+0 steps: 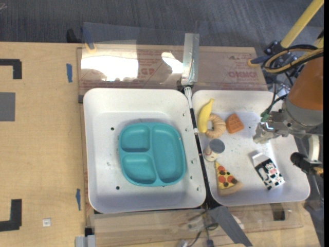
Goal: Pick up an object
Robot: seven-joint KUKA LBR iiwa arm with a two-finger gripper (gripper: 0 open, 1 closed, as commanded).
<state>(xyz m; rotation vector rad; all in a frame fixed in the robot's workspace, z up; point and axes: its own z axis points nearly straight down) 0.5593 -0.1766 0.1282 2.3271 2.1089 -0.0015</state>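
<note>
The claw (263,133) hangs over the right bin (293,192), near its right wall, below the arm's orange band (311,89). Whether it is released or clenched cannot be told; nothing shows between its tips. Just beneath it a small black-and-white carton (268,172) lies flat on the bin floor, apart from the claw. Left of the claw sits an orange waffle (234,123), and beside that a tan doughnut (216,126) touching a yellow banana (205,114) that runs along the bin's left wall. Lower down lie a grey disc (218,146), a small round piece (209,153) just beside it, and a pizza slice (226,179) near the front edge.

The left bin (97,153) holds a teal divided tray (153,153), set near its middle. Both bins sit side by side, walls touching, on a light wooden bench (36,153) marked with black corner tape and blue tape scraps. Behind the bins a clear sheet (133,63) glares over cardboard. Beyond the bench lies dark grey carpet (154,4). Yellow and black cables (282,55) loop at the upper right.
</note>
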